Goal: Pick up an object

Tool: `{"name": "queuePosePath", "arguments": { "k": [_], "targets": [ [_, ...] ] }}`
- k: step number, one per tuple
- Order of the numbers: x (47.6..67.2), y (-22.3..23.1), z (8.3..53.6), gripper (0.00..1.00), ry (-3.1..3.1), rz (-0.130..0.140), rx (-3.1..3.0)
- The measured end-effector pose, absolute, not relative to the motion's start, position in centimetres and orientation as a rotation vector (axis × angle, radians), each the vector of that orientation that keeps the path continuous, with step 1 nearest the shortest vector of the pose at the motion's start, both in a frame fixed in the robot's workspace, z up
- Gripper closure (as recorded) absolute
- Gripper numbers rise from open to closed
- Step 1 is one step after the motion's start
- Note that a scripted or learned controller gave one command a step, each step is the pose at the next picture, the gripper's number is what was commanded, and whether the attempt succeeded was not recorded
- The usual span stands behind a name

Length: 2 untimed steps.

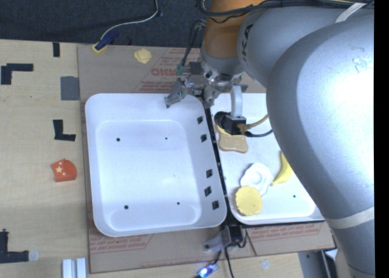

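The claw [177,93] hangs over the back rim of the left bin [146,167], near the wall it shares with the right bin [296,207]. Whether the claw is released or clenched cannot be told. Below and right of it, past that wall, lie a toast slice [232,143], a white egg [255,176] and a yellow disc [248,201].

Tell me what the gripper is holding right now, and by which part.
Nothing that shows. The grey metal gripper hovers at the far rim of the left shallow white plastic bin, with no object seen in its grasp.
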<state>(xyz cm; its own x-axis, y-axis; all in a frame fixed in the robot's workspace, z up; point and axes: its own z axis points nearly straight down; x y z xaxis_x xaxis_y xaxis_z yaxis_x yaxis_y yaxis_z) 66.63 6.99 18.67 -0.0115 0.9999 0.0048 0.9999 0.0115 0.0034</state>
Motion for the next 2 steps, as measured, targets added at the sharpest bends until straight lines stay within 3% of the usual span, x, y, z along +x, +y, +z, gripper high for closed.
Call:
{"name": "queuePosePath", "arguments": {
  "k": [1, 2],
  "targets": [
    [66.3, 14.8, 8.3, 0.00, -2.226, 0.008, -2.208],
    [64.6, 19.5, 12.8, 0.00, -2.227, -0.004, -2.213]
  ]
}}
